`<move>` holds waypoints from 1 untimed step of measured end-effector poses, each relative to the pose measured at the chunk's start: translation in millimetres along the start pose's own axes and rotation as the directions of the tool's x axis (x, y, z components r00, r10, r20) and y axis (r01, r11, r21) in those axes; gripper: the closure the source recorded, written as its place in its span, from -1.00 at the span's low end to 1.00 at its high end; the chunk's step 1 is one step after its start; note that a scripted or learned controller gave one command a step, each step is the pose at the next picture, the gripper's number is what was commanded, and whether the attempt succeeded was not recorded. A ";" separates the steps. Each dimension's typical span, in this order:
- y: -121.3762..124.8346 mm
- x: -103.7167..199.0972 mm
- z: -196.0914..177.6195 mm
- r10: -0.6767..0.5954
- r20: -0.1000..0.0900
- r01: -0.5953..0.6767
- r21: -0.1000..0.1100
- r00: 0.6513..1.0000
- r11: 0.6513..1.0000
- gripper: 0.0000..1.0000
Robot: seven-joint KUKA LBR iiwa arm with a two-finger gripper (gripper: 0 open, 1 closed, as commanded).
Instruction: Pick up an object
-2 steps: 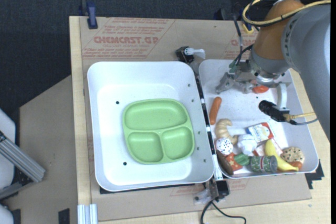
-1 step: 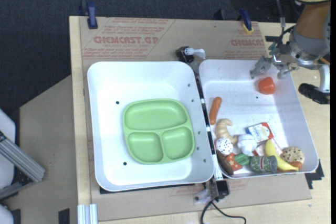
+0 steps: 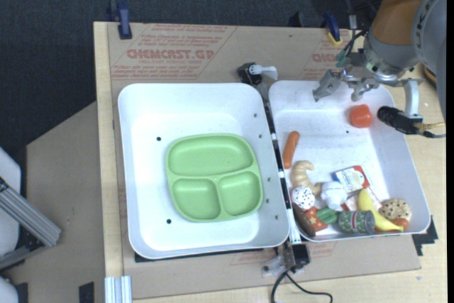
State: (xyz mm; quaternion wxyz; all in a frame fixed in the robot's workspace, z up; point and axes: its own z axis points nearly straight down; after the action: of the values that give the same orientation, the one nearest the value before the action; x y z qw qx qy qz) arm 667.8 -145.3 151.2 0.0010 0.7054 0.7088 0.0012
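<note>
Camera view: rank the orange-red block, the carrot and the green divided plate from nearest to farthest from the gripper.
From the gripper, at the right bin's far end:
1. Orange-red block, just below it in the right bin.
2. Carrot, by the right bin's left wall.
3. Green divided plate, in the left bin.

Open white floor across the far half of the right bin (image 3: 397, 152), broken only by a red block (image 3: 360, 116) near the far right wall and a carrot (image 3: 291, 148) lying just beside the left wall. Crowded near end: toy foods (image 3: 347, 206) packed touching one another, little room between them. Gripper (image 3: 345, 86) over the far rim of that bin. Left of that bin, a green divided plate (image 3: 213, 176) filling the middle of the left bin (image 3: 142, 152), bare margin around it.
</note>
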 end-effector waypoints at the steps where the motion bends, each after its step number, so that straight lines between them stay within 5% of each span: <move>1: -74.8 -48.0 -16.8 0.010 -0.002 -0.009 0.008 1.000 1.000 -1.00</move>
State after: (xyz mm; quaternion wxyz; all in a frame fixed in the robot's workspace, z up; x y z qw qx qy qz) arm 593.2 -193.6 167.7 -0.0025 0.7087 0.7055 -0.0010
